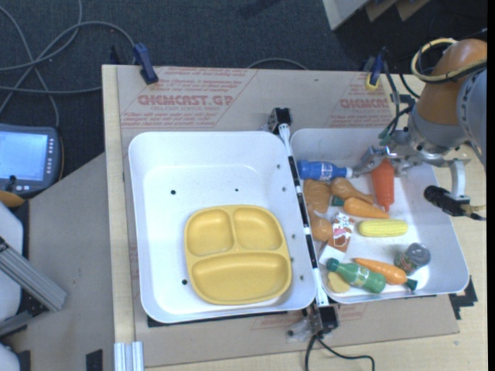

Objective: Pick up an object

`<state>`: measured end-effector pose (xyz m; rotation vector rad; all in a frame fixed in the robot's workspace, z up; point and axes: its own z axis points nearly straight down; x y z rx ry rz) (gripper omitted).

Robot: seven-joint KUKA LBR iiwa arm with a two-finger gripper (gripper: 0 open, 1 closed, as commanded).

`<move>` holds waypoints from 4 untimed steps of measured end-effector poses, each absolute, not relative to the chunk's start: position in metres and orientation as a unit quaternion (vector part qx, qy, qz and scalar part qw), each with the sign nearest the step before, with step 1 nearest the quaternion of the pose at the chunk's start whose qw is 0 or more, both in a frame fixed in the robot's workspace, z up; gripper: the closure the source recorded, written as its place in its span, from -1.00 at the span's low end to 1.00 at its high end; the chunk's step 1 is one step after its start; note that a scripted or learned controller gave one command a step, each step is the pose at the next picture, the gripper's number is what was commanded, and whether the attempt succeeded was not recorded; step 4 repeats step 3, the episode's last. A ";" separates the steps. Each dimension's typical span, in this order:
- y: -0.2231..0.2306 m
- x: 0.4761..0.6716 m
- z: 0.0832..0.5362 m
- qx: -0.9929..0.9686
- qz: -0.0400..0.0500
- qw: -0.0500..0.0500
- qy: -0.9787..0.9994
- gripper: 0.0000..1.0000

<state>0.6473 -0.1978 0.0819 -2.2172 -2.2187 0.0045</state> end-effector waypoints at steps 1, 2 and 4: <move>-0.198 0.650 0.096 -0.706 0.000 -0.001 -0.708 1.00; -0.131 0.647 0.139 -0.705 -0.002 0.000 -0.710 1.00; -0.073 0.632 0.188 -0.705 -0.002 -0.001 -0.709 1.00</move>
